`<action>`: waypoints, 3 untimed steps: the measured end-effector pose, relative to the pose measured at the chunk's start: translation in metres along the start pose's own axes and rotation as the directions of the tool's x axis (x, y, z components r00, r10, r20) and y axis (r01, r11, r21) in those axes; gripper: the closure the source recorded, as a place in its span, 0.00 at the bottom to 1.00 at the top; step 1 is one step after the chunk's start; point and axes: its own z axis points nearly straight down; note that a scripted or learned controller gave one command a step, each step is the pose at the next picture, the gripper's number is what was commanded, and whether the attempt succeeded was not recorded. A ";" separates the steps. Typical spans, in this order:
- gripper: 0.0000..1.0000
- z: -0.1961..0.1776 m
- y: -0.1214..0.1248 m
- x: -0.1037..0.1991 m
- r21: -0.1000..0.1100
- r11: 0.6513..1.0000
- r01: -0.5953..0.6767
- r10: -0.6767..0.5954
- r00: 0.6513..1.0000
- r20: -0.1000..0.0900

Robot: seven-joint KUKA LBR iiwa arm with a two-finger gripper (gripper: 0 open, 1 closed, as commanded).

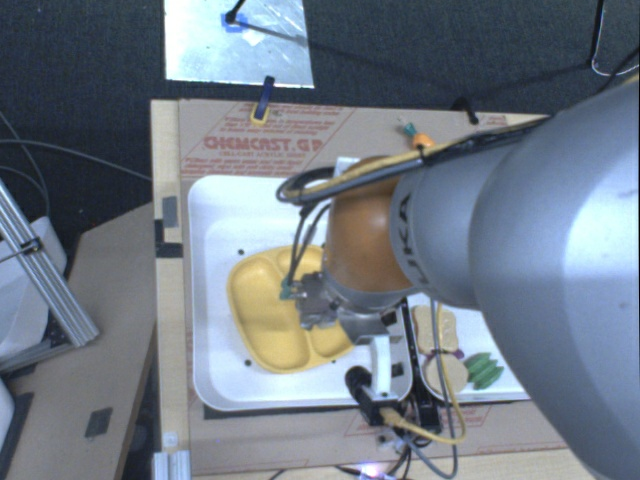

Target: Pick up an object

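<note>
Yellow dish in left bin, under arm.

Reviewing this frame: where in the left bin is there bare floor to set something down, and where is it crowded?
In the left bin, bare floor runs along the far wall, beyond the yellow dish, and in a thin strip between the dish and the near-left rim. The bin's right side is crowded: the arm hangs over it.

Bench bears white bin, cardboard sheet.
</note>
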 end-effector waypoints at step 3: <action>1.00 0.053 0.187 -0.021 -0.009 1.000 0.005 -0.005 1.000 -0.008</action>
